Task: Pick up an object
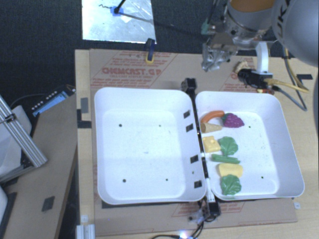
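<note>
The gripper [215, 59] hangs above the tabletop's far edge, behind the right bin [284, 133]; finger state cannot be told. Toy food items [223, 151] lie along the right bin's left wall.

Open room above left bin [107, 148]

We see the arm [279, 4] cut off by the top edge; the gripper's [213, 62] fingers blur together.
</note>
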Controlling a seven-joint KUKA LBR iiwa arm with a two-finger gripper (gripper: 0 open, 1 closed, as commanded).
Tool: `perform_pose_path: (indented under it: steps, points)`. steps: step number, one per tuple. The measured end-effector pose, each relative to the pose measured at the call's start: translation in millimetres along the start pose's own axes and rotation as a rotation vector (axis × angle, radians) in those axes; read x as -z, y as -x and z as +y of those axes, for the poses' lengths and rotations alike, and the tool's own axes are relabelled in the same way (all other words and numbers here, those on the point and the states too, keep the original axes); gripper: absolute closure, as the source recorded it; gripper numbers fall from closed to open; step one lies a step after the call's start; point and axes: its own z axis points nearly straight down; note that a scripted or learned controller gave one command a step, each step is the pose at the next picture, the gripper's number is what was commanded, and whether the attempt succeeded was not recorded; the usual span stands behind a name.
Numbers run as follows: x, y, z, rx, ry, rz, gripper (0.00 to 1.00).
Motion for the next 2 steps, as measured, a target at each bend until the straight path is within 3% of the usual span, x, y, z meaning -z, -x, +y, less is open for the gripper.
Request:
perform_pose_path:
  steps: [1, 2]
  points:
    - [98.2, -66.7, 5.1, 0.002, 0.026, 0.002, 1.0]
    - [180.6, -103.0, 3.9, -0.003, 0.025, 0.0, 1.0]
